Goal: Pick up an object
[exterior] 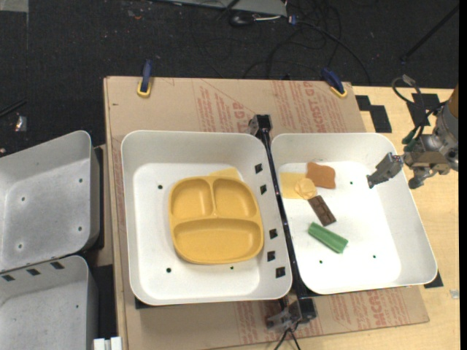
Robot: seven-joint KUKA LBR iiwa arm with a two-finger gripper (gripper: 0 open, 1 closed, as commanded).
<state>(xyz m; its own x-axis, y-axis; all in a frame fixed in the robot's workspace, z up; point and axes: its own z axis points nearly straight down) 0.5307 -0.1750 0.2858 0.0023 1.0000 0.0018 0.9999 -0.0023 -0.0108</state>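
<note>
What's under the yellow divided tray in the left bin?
A pale yellow flat piece pokes out past the yellow divided tray at its upper right corner in the left bin. The rest beneath is covered.

The right bin (pixel 408 217) holds four small things, clustered in its left half. A pale yellow piece (pixel 298 187) lies nearest the divider. Just beside it, toward the bin's far side, sits a rounded orange-brown block (pixel 321 174). A dark brown bar (pixel 321 210) lies flat below them, slanted, its upper end touching the yellow piece. A green block (pixel 327 238) lies flat, also slanted, just below the bar.
</note>
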